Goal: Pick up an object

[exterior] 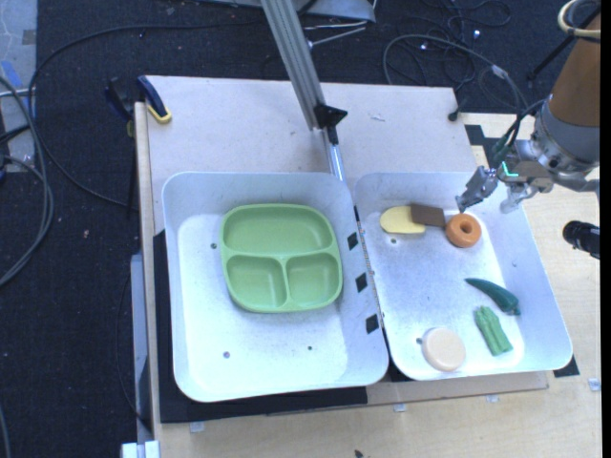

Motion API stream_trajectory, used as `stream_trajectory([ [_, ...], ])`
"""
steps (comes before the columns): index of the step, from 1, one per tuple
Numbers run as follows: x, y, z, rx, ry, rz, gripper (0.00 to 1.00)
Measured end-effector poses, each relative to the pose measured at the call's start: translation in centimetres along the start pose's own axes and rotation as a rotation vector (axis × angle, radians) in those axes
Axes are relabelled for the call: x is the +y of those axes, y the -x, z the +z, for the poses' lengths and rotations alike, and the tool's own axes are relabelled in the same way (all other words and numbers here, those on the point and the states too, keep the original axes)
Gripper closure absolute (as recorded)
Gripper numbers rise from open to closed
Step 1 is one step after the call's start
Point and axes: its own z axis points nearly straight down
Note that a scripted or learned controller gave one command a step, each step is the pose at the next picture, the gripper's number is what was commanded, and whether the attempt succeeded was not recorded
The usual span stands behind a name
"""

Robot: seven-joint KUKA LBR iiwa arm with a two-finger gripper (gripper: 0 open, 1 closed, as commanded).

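1. My gripper (pixel 496 187) hangs over the far right part of the right bin (pixel 535 284), fingers apart and holding nothing.
2. The orange ring (pixel 464 230) lies just below and left of me, so I judge it the nearest pick: drop straight, straddle its rim, close gently.
3. The brown-handled yellow piece (pixel 409 219) sits beside it further left; keep clear.
4. The bin's wall lies close behind me, with open floor toward the green pepper (pixel 495 294).

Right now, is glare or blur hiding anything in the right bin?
Camera view: soft overall, mild sheen on the right bin, no item washed out; orange ring and green pepper read clearly; the tool is slightly smeared, its edges indistinct.
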Motion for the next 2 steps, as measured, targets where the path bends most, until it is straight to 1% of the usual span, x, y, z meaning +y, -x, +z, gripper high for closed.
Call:
stream_trajectory([
  [1, 0.1, 0.0, -0.1, 0.0, 0.003, 0.0, 0.0],
  [2, 0.8, -0.1, 4.6, 0.0, -0.001, 0.0, 0.0],
])
